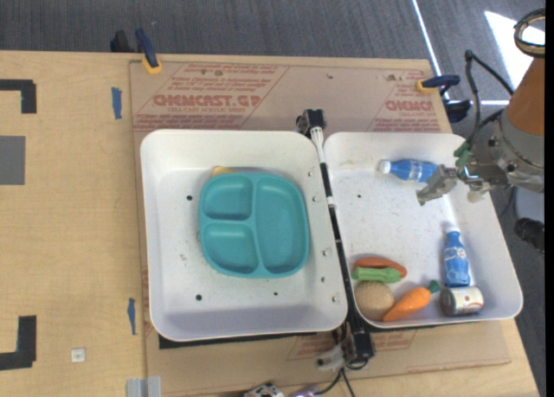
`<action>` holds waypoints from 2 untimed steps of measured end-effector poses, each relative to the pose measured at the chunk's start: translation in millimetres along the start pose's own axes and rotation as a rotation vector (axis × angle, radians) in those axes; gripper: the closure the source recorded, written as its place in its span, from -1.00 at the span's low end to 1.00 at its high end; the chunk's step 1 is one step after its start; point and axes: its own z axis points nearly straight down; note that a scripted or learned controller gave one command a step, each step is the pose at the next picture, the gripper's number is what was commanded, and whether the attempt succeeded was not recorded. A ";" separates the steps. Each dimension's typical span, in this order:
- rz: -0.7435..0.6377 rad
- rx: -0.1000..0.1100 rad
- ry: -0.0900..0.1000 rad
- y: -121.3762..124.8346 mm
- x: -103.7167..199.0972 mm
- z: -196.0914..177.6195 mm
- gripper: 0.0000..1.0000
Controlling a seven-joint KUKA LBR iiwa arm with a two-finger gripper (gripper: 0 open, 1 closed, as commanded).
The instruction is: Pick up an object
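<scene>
The claw is seen over the right bin, near that bin's far right corner, with the grey arm reaching in across the desk's right edge. Whether the claw is spread or closed cannot be told from this view, and nothing is seen held in it. Just beside it, toward the bin's far edge, a small blue bottle lies on its side; this is judged to be the nearest thing to be taken. A second blue bottle lies along the bin's right wall, with a metal can close to the near right corner. Along the near edge a carrot, a tan ball and a red and green vegetable are crowded together, touching or nearly so. In the left bin a teal divided plate is set in the middle. For a sound grasp, the claw is best centred over the bottle's body, closed across its narrow width rather than along its length, and lowered well down, since a round bottle may be expected to roll away if pinched high or off-centre.
</scene>
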 end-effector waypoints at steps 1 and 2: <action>0.066 -0.003 0.002 -19.8 -36.7 140.8 -1.00; -0.173 -0.002 -0.001 61.8 -50.0 126.8 -1.00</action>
